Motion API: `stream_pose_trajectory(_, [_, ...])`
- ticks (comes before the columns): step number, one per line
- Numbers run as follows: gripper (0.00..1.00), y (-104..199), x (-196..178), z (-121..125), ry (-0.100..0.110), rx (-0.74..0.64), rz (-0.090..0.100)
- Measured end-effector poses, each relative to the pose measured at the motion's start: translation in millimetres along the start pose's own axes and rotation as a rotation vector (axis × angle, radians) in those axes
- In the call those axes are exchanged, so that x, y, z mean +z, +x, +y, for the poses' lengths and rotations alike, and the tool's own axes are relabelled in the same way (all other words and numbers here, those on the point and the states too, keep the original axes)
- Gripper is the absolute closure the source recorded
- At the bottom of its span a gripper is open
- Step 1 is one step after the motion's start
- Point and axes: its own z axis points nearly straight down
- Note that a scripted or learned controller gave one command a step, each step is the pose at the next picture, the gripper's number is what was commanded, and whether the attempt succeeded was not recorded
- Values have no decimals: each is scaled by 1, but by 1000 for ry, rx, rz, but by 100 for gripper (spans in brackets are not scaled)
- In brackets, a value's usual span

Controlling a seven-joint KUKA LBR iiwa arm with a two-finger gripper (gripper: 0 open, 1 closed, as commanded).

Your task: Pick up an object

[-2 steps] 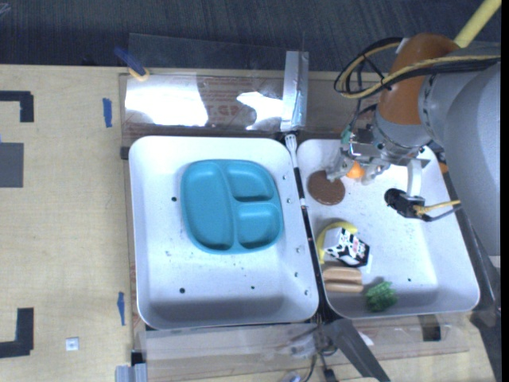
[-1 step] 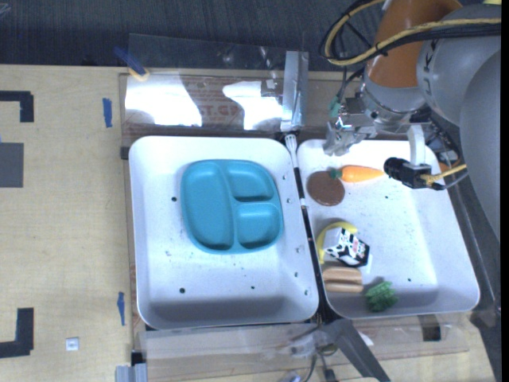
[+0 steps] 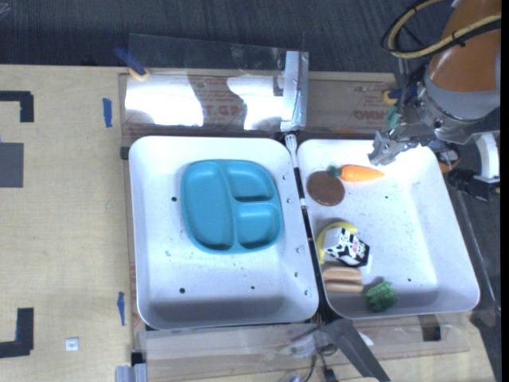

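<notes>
Several toy foods lie in the right bin (image 3: pixel 445 237). An orange carrot (image 3: pixel 362 173) rests near the far wall, with a brown round disc (image 3: pixel 325 188) just left of it. Lower down are a yellow item with a black-and-white cow pattern (image 3: pixel 343 245), a tan bun-like piece (image 3: pixel 342 278) and a green broccoli (image 3: pixel 381 295). My gripper (image 3: pixel 386 148) hangs over the bin's far edge, just above and right of the carrot's thick end. Nothing shows held in it.
The left bin (image 3: pixel 151 237) holds a blue divided plate (image 3: pixel 233 205). A clear plastic panel with a metal bracket (image 3: pixel 293 90) stands behind the bins. Yellow and black cables (image 3: pixel 413 30) loop beside the arm at the top right.
</notes>
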Motion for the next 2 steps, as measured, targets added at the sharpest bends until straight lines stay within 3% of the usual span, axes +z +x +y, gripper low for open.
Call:
stream_pose_trajectory(1, [0, 2, 6, -1, 10, -3, 3])
stream_pose_trajectory(2, [0, -12, 93, 27, 18, -91, 7])
